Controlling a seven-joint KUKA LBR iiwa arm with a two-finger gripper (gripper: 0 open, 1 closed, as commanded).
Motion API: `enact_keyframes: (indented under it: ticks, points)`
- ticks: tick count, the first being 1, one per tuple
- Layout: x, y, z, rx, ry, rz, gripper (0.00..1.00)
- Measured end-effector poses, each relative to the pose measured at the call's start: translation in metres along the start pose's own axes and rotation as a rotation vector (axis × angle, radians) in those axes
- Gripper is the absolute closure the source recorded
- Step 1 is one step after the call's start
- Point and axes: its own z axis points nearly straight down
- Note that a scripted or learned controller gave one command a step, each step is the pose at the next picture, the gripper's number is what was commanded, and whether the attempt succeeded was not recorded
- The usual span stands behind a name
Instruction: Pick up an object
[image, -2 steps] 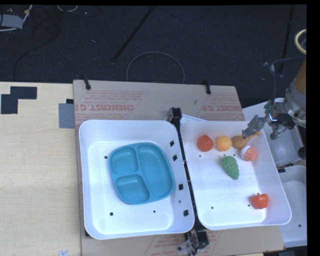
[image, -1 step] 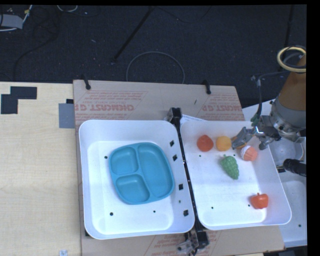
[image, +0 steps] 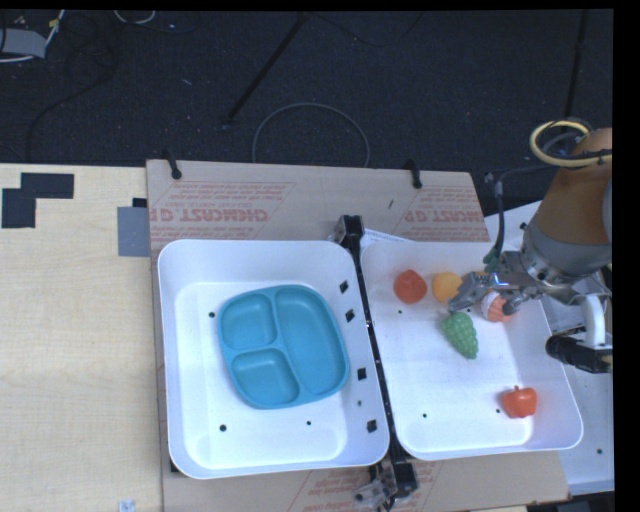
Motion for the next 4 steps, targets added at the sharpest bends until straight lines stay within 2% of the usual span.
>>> enact_keyframes:
  ticks: [1, 2, 3, 4]
  points:
    - [-0.003, -0.004, 0.045, 0.0, 0.0, 0.001, 0.0]
    - [-0.004, -0.003, 0.032, -0.003, -0.001, 0.002, 1.0]
    - [-0.007, -0.005, -0.01, -0.01, -0.003, 0.003, 1.0]
    - [-0.008, -0.005, -0.036, -0.008, -0.002, 0.0, 1.0]
